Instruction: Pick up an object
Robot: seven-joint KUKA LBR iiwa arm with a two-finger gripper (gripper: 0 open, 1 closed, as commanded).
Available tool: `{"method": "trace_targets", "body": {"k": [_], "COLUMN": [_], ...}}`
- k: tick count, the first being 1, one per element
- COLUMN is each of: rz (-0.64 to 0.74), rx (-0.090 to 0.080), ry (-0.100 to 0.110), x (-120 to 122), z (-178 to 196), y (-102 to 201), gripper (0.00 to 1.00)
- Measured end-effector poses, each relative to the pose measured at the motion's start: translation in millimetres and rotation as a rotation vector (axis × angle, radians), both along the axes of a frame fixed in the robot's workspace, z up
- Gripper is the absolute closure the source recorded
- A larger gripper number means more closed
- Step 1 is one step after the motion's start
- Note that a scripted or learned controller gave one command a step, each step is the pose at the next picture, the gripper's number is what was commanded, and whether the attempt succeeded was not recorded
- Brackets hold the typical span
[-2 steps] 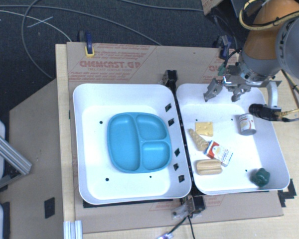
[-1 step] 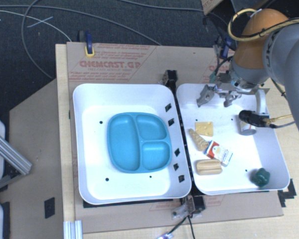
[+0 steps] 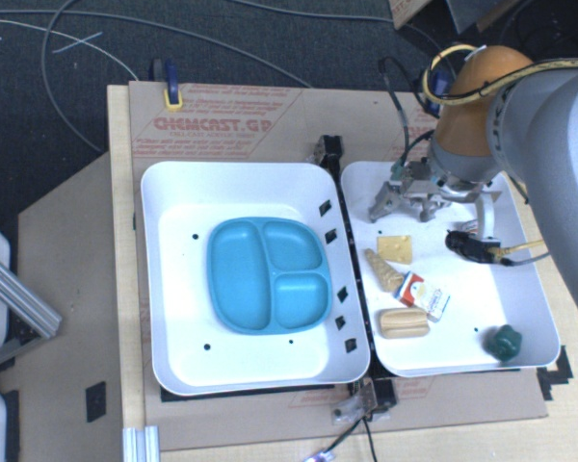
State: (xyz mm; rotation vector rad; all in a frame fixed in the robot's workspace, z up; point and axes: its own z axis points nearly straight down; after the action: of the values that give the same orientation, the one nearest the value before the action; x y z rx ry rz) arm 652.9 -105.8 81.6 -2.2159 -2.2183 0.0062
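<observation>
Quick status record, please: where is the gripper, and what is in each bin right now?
gripper: over the far end of the right bin, holding nothing visible
left bin: blue divided plate
right bin: yellow wedge, tan cone, red-and-white packet, tan roll, dark green ball
nearest to gripper: yellow wedge
farthest from gripper: dark green ball, near corner

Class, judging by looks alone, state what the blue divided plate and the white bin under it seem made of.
Blue divided plate: probably moulded plastic, satin; even colour, rounded compartment ridges. White bin: likely thin formed plastic, smooth; rounded corners, uniform white.
</observation>
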Motion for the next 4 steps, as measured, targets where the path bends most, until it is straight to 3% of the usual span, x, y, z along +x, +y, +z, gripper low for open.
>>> {"method": "trace_targets", "body": {"k": [1,4], "rz": [0.000,0.001], "rx": [-0.001,-0.002], "ry": [-0.008,-0.015], "x": [2.5,11.8], "z": [15.6,170.7], "y": [-0.1,7.9], "gripper": [1.00,1.00]}}
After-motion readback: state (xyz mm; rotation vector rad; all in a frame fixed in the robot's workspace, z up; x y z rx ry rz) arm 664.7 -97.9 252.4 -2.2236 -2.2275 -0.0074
